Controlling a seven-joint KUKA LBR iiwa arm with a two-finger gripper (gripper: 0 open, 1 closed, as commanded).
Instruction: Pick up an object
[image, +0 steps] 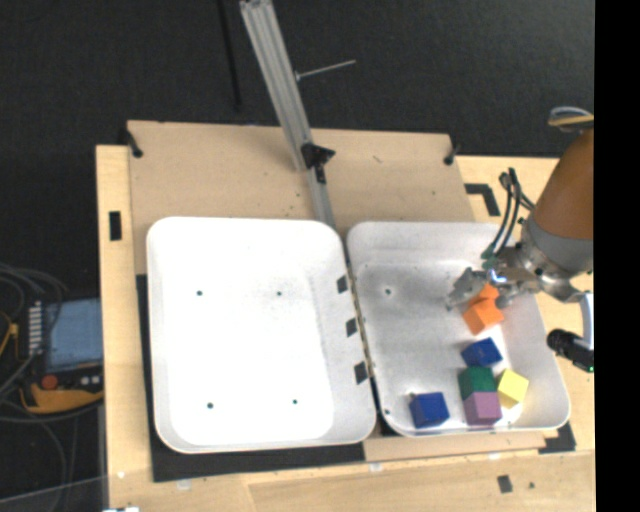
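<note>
My gripper (484, 290) hangs low in the right bin (400, 270), close to its right wall. An orange block (484, 314) lies tilted directly beneath and against it; whether the block is gripped cannot be seen. Below it, towards the bin's near right corner, lie a blue cube (482, 352), a green cube (477, 380), a yellow cube (512, 386) and a purple cube (483, 407), packed close together. Another blue cube (429, 409) sits apart by the near wall.
The left bin (250, 330) lies beside the right one, with clips along their shared edge. A slanted metal pole (285, 100) crosses the back of the bench. Cables and a blue box (70, 335) lie off the bench at left.
</note>
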